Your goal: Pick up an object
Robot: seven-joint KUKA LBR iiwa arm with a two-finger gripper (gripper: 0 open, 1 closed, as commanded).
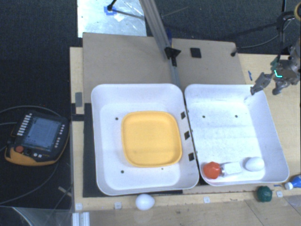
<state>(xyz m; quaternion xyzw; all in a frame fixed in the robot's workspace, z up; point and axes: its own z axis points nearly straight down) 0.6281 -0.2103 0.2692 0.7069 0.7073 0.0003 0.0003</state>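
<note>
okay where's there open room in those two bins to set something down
Right bin: the floor is bare from its far wall down to the near edge, where the orange ball, white block and white egg crowd together. Left bin: the yellow plate covers the middle, leaving narrow margins.

teach pendant point(36, 139), white egg point(145, 202), green ball point(264, 193)

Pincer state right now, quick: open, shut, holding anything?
Pincer: open, two fingers spread apart above the right bin's far right corner, nothing between them.
</note>
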